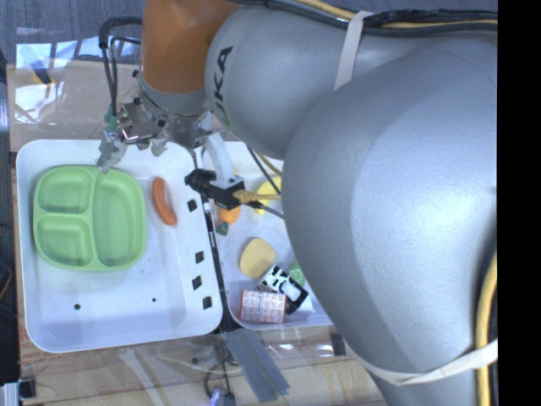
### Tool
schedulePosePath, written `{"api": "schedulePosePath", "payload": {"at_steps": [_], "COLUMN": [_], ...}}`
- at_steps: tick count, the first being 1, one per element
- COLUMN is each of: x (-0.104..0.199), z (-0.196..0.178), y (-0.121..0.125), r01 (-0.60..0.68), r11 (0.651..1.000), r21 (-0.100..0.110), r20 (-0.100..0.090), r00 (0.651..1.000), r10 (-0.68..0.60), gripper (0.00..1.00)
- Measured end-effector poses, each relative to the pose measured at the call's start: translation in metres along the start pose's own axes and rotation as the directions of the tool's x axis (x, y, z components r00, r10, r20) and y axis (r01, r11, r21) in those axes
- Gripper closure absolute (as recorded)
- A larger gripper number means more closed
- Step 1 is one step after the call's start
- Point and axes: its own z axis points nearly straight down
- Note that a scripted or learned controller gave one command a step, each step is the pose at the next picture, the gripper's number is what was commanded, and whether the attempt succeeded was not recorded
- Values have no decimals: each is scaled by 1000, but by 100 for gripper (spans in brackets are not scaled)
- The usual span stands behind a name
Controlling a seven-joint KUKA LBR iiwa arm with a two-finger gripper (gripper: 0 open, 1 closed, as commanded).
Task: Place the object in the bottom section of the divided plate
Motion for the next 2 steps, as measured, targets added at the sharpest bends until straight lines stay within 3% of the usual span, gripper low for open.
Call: {"api": "schedulePosePath", "payload": {"at_steps": [2], "x": [0], "z": [0], "y": [0], "r01": [0], "r11": [1000], "r21": [0], "r20": [0], "r00": [1000], "r10": [0], "gripper": [0]}}
